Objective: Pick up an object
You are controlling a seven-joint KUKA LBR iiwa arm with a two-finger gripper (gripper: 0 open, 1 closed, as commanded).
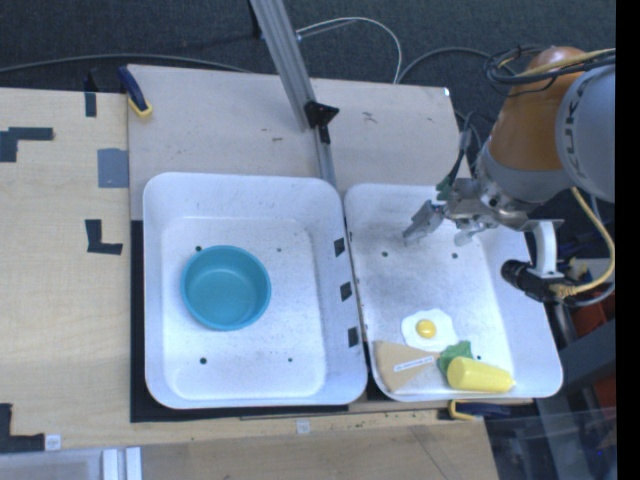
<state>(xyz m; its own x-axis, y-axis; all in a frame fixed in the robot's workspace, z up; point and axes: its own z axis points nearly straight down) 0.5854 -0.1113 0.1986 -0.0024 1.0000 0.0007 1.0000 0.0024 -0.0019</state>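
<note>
In the right bin [385,286], near its front, lie a toy fried egg [427,329], a tan cheese wedge [402,361] and a yellow corn cob with green leaves [473,370]. The left bin [165,268] holds a blue bowl [226,286]. My gripper [442,226] hangs over the back part of the right bin, well behind the egg, its two fingers spread apart with nothing between them.
A grey metal pole [290,53] slants over the bench behind the bins. Cables [545,280] hang off the arm by the right bin's right rim. A blue and yellow clamp [135,93] sits at the bench's back left.
</note>
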